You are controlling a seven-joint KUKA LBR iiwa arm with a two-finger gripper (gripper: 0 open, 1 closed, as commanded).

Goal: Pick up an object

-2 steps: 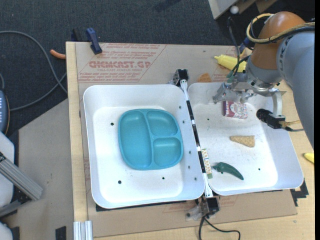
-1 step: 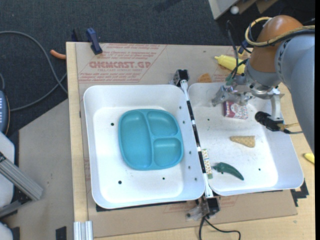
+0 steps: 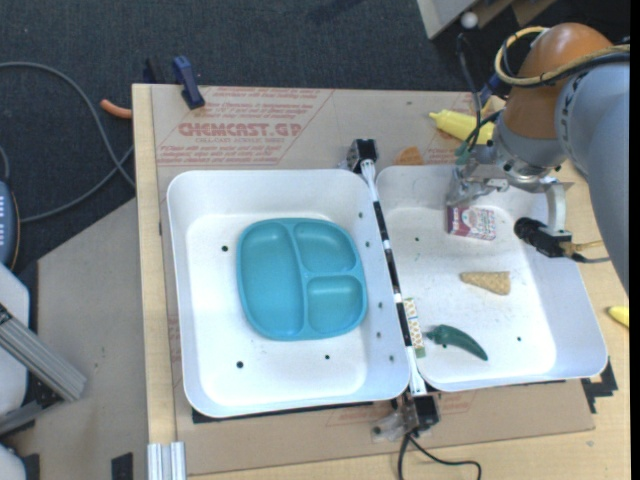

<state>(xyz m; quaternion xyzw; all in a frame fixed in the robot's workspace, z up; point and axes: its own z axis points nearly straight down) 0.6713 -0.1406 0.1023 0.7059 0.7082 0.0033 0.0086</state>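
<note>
In the camera view, over the far part of the right bin [image 3: 566, 340], the claw [image 3: 476, 184] hangs down from the grey arm [image 3: 590, 108]. The picture does not show if the claw is apart or together, so that cannot be told. Nothing can be seen held in it.

Just under the claw, a tiny bit toward the front of the picture, lies a small white and pink box [image 3: 470, 220]. It is the thing closest to the claw, so it is most likely the one to pick up. The claw looks very close to its top edge, but it is too hard to tell if they touch. The box lies flat, and its long side runs across the picture, left to right.

Farther to the front from the claw lies a tan wedge [image 3: 487, 282]. Farther still, near the front wall, lies a green pepper toy [image 3: 458, 340].

Well off to the left of the claw, in the left bin [image 3: 200, 268], sits a blue plate [image 3: 300, 276].

The next move likely needs a short drop straight down onto the box.
</note>
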